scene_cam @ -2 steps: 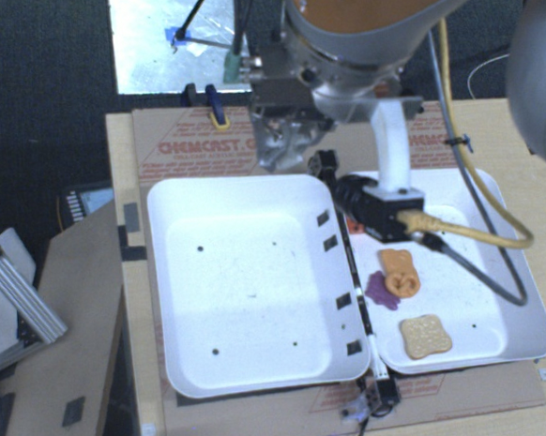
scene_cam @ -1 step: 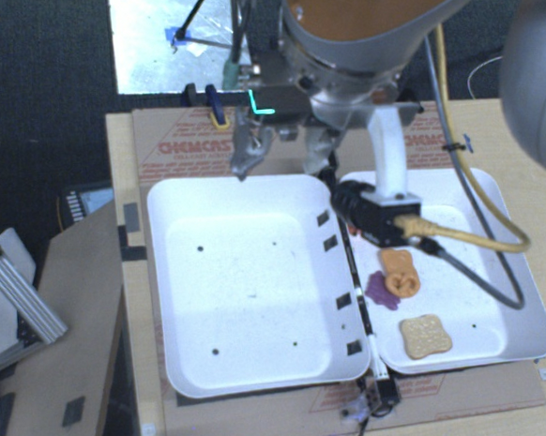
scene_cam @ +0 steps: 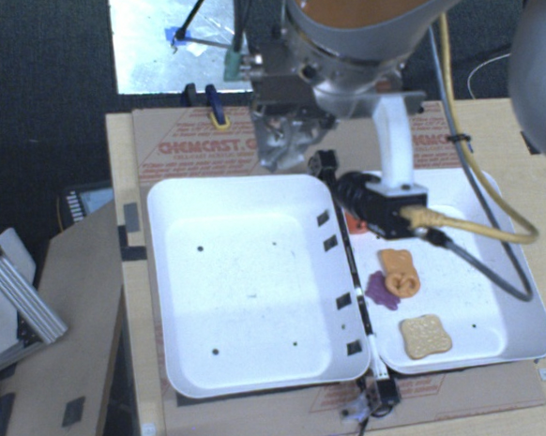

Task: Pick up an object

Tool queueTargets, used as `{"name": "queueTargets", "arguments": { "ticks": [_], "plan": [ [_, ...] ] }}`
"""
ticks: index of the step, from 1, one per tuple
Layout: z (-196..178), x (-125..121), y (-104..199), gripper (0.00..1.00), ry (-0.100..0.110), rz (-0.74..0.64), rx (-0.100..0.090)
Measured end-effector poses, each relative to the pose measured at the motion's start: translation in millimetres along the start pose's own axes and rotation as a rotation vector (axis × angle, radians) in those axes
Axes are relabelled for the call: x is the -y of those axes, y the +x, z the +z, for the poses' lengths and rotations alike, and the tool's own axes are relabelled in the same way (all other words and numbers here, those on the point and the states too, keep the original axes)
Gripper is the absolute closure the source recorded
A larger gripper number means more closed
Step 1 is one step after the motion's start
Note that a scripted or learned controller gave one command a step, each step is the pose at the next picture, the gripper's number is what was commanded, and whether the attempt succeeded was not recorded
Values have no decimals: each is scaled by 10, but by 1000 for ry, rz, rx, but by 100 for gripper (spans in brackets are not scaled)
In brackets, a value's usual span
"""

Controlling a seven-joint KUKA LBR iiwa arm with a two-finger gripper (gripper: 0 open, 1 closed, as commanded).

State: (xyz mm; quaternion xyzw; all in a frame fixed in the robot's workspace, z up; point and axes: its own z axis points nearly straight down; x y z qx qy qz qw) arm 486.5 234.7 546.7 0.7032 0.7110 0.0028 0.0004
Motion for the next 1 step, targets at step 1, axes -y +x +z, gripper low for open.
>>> {"name": "queueTargets", "arguments": {
  "ticks": [1],
  "plan": [
    [-109,-2,4,100,-1,-6,-2]
  ]
}}
